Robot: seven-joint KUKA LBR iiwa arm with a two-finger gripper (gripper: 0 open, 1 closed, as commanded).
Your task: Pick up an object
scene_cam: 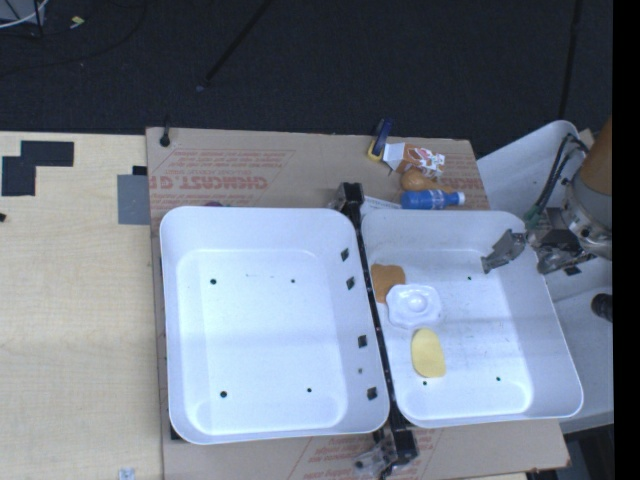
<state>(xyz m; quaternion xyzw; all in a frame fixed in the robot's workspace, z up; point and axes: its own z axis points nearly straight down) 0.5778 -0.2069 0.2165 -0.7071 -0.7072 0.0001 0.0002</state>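
Pale wood surface (70,298) carries two white bins. At the right bin's (545,368) far right edge hovers the end effector (520,248), its grip unreadable, nothing visibly held. Approach step, I judge. Next: reach toward the near-left corner for the yellow object (428,353), beside a white piece (413,304) and orange piece (387,279).
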